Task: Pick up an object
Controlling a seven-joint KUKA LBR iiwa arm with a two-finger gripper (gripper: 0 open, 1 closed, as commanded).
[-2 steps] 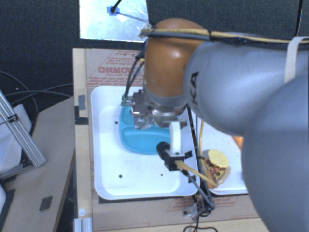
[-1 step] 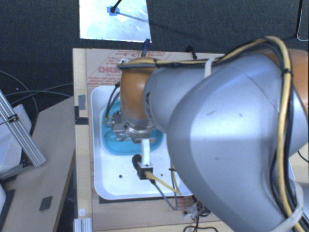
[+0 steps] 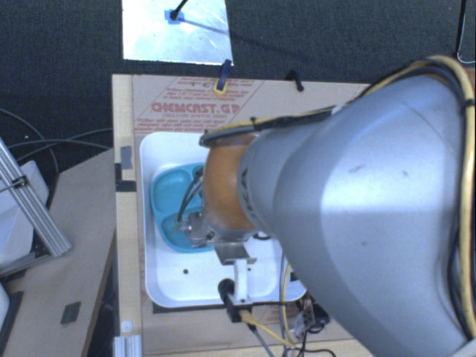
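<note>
Blue dish (image 3: 172, 199) is the one object we can make out, lying in the left part of the white bin (image 3: 152, 151), its right side hidden under our arm (image 3: 357, 214). Our gripper (image 3: 195, 227) sits low over the dish's lower right portion, near its rim; whether it is wide or narrow we cannot tell from this slant. To do this step well, we judge we should settle straight down astride the rim, not onto the flat floor, and close before lifting. The dish seems to run lengthwise up and down the bin, lying flat with its hollow facing up.
</note>
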